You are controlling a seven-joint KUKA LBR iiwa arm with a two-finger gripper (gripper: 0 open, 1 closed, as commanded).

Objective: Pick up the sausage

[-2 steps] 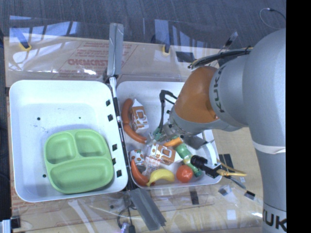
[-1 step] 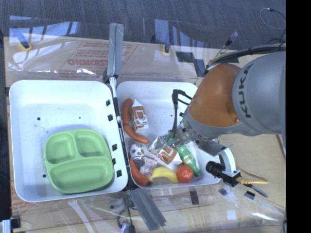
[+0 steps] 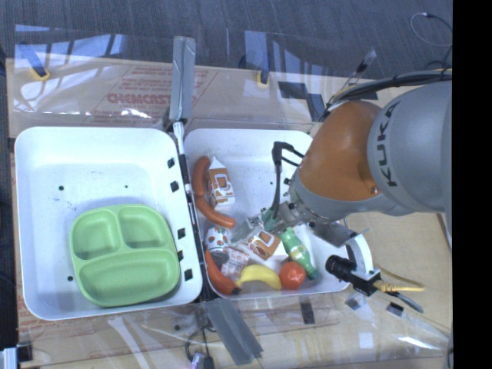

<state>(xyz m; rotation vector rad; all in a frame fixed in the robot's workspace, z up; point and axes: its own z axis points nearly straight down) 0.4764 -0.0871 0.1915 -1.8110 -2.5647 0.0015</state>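
Long orange-red sausage in the right bin. Lies pressed against the left side of the upper carton, curving from above the carton to below and right of it. Second reddish sausage-like piece well below the carton, at the bin's near wall, touching the banana.

Gripper hangs below and right of the carton, over the clutter and not over the long sausage. Grip state hidden under the wrist: cannot tell apart or together. Nothing visibly held.

Risks, as judgement:
- Wrong object. Lower carton, green bottle and tomato, all below-right of the upper carton, sit closer to the gripper than the target; straight descent probably lands on those.
- Ambiguous target. Two sausage-like items, one beside the carton and one well below it; could end up aiming between them.
- Crowded grasp. Sausage hemmed between the carton and the bin's left wall; little room for a jaw on either side, so likely to jam on the carton or drag it along.
- Slip. Round, smooth, curved body; off-centre pinch likely to roll or squirt it out.
- Wall strike on the side left of the carton.

Left bin with green divided plate far left of the carton, not involved.
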